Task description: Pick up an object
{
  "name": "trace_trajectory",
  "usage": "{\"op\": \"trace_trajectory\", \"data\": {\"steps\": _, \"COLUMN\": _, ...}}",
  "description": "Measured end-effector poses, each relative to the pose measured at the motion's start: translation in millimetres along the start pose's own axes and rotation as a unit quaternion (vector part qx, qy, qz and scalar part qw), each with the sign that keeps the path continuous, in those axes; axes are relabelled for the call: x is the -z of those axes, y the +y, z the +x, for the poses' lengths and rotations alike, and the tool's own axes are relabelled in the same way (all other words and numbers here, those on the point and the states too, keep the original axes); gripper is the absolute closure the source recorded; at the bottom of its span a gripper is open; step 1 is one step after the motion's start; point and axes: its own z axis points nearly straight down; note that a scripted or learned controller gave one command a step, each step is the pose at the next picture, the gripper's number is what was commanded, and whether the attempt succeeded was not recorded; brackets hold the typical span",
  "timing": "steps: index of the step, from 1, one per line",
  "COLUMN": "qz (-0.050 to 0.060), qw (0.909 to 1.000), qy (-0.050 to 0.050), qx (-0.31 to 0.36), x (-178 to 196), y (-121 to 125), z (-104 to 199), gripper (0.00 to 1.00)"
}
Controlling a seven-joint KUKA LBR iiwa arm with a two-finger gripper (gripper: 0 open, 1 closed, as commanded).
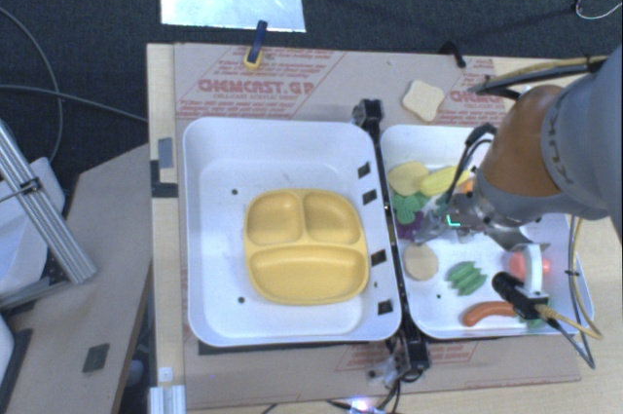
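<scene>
The claw (440,219) hangs low in the right bin (555,329), over the purple grapes (409,225), likely lined up for a grab. Whether it is wide or narrow I cannot tell. The yellow tray (307,244) sits alone in the left bin (214,207).

Bench (292,76): flat board surface with red printed lettering, set on dark carpet. Two shallow white bins rest on it side by side, touching along a black clamp strip (382,207). Left bin (209,207) sits near centre; right bin (438,324) reaches toward the right edge. A bread slice (423,99) lies on the bare board just behind the right bin. A blue and yellow tool (256,45) lies at the far edge
</scene>
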Motion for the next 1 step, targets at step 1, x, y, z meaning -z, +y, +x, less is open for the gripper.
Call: {"op": "trace_trajectory", "data": {"steps": 1, "qz": -0.005, "qw": 1.0000, "qy": 0.001, "qx": 0.005, "x": 92.2, "y": 12.4, "z": 69.2, "gripper": 0.00}}
